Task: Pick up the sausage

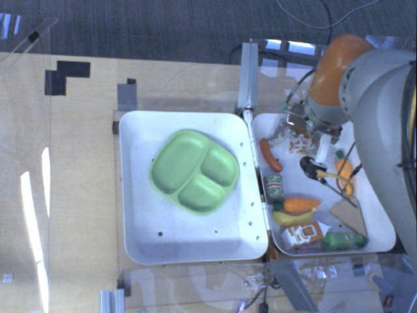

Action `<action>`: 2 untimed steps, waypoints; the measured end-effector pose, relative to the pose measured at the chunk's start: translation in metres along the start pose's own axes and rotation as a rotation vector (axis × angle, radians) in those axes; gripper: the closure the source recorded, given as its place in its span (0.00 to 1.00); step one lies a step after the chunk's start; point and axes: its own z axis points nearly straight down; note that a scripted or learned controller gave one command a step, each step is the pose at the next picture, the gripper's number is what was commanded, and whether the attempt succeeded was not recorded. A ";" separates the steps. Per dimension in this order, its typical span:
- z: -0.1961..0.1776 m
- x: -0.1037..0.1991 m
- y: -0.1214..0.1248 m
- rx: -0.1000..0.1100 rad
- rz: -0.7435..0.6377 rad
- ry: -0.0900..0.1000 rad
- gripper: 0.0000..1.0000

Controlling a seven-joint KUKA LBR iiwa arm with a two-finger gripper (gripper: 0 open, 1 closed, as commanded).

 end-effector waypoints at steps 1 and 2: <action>0.000 -0.022 -0.007 -0.031 0.022 0.008 0.00; 0.000 -0.001 0.003 -0.019 0.181 -0.001 0.00</action>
